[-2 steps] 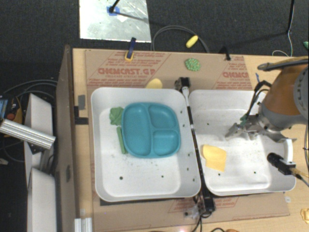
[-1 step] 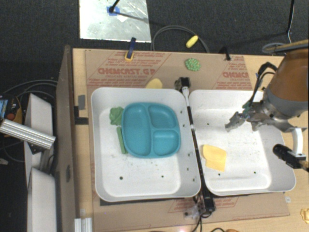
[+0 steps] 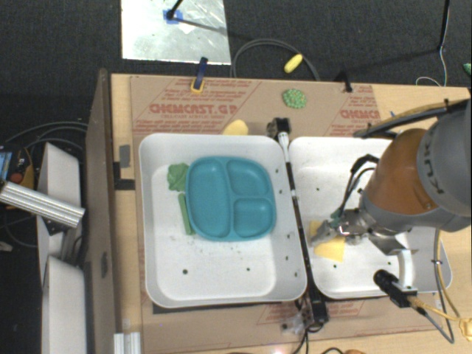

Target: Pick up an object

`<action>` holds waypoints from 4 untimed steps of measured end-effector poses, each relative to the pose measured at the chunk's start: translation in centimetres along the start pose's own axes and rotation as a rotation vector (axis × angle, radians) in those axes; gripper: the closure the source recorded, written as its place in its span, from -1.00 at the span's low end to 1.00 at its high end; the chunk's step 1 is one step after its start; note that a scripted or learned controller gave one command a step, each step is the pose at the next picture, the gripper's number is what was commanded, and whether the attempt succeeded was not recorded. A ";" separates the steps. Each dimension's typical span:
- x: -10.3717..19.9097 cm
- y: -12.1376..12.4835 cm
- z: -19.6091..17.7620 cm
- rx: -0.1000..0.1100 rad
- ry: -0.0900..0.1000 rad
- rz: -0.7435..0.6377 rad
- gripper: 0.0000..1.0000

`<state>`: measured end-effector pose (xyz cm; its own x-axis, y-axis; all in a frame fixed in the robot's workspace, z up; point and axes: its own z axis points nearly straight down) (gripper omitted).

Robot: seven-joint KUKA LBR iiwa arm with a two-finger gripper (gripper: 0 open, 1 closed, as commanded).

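The end effector [image 3: 338,228], grip state unreadable, should centre squarely over the yellow wedge [image 3: 330,251] in the right bin [image 3: 324,175] before lifting.

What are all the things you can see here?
left bin: 1, white, on the bench
right bin: 1, white, beside it
divided plate: 1, teal, in the left bin
leafy piece: 1, green, at the plate's upper-left edge
strip: 1, green, along the plate's left side
wedge: 1, yellow, in the right bin near its left wall
lump: 1, yellow, behind the left bin
round thing: 1, green, behind the bins
arm: 1, grey and orange, over the right bin
pincer: 1, just above the wedge
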<state>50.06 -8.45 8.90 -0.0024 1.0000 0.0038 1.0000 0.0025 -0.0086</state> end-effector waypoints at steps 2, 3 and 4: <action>-0.3 0.1 -7.3 0.001 0.000 -0.001 -1.00; -0.8 1.3 0.7 -0.009 -0.002 0.001 -1.00; -5.4 0.7 -21.7 -0.029 -0.010 0.000 -1.00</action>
<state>50.94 -13.95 30.60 -0.0024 1.0000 -0.0065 0.9998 0.0025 0.0202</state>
